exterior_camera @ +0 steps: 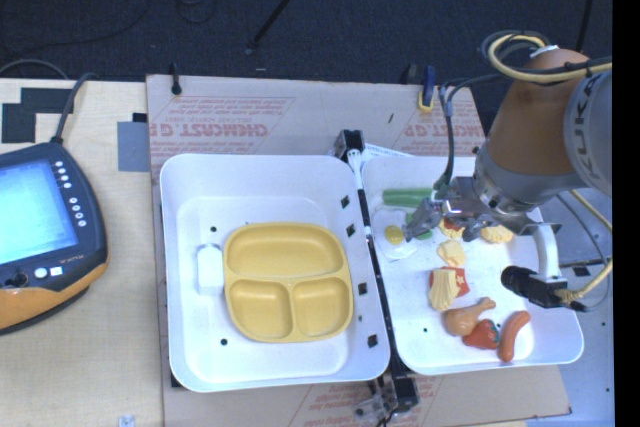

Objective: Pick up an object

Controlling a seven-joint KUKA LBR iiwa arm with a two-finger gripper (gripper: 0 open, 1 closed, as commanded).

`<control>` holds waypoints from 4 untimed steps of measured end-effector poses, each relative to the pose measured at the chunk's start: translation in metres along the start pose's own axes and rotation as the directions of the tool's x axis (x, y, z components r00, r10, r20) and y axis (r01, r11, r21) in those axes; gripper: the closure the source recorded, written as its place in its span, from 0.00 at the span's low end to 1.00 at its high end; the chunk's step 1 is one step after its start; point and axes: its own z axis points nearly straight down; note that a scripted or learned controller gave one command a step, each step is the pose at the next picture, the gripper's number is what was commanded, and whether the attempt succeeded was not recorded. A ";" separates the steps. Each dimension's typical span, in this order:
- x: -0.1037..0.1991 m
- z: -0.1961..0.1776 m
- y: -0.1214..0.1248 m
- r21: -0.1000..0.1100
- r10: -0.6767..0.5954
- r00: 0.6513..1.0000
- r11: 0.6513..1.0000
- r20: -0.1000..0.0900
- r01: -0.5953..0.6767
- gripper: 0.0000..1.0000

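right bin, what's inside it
The right bin holds toy food: a green piece, a small yellow piece, fries, a drumstick and a sausage. The arm covers its upper part.

Divided tray sits in left bin; right of tray, in right bin: fries box, drumstick, sausage. Arm over bin's far side; tablet on surface, left of tray.

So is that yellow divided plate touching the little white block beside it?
Cannot tell. In the camera view the white block sits right against the yellow plate's left rim in the left bin, with no plain gap or contact.
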 end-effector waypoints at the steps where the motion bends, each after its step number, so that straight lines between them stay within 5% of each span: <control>1: -0.030 0.091 -0.019 -0.017 0.000 1.000 1.000 0.004 0.000 0.00; 2: -0.037 0.100 -0.040 -0.032 -0.003 1.000 0.999 0.010 0.003 0.00; 3: -0.041 0.087 -0.039 -0.034 0.007 1.000 0.999 0.011 -0.007 1.00; 4: 0.037 -0.024 -0.037 -0.005 -0.003 1.000 1.000 0.000 0.003 1.00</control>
